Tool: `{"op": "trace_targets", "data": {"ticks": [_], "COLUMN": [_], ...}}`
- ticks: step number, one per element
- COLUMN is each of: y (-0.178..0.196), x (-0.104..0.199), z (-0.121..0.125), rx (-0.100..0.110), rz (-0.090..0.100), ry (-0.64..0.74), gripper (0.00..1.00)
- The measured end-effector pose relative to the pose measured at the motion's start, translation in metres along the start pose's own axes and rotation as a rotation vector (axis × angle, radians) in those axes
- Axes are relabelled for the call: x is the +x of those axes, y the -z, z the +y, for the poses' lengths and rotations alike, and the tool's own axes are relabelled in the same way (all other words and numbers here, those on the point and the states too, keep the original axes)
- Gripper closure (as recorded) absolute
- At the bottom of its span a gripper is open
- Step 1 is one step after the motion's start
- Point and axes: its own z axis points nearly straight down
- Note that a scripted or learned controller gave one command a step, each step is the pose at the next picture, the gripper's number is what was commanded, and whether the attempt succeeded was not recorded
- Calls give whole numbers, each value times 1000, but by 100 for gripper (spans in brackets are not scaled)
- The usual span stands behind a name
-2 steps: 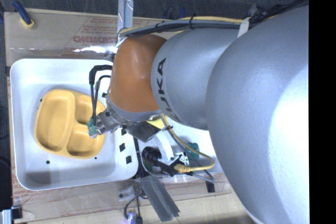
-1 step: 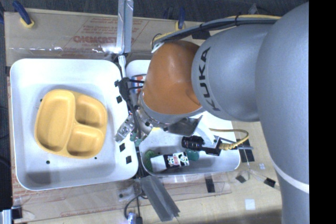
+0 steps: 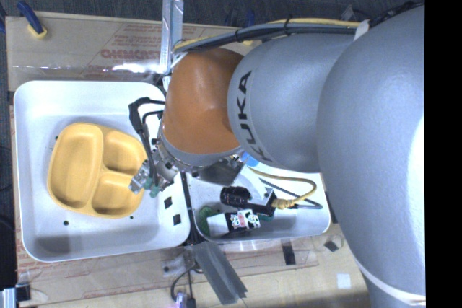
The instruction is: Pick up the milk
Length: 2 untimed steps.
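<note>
Seems to be the approach step, with nothing lifted yet. Hovering with the hand [image 3: 148, 180] low in the left bin [image 3: 29, 155], just beside the right edge of a smooth, glossy yellow tray [image 3: 90, 166] moulded into three rounded wells. Cannot tell whether parted or closed. Taking the milk [image 3: 244, 220] to be the small boxy black-and-white carton, probably lying in the right bin [image 3: 317, 227] between a green object [image 3: 210, 213] and a yellow cable [image 3: 299, 198]. Next, probably: crossing the bins' shared rim, centring over the carton, descending squarely onto its flat sides.
</note>
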Motion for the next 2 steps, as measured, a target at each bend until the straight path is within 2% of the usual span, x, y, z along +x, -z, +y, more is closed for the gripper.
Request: {"op": "trace_targets", "data": {"ticks": [1,2], "y": [9,10], "x": [-28,29], "z": [-30,27], "rx": [0,-2], "rz": [0,-2], "ry": [440,450], "gripper": [100,100]}}
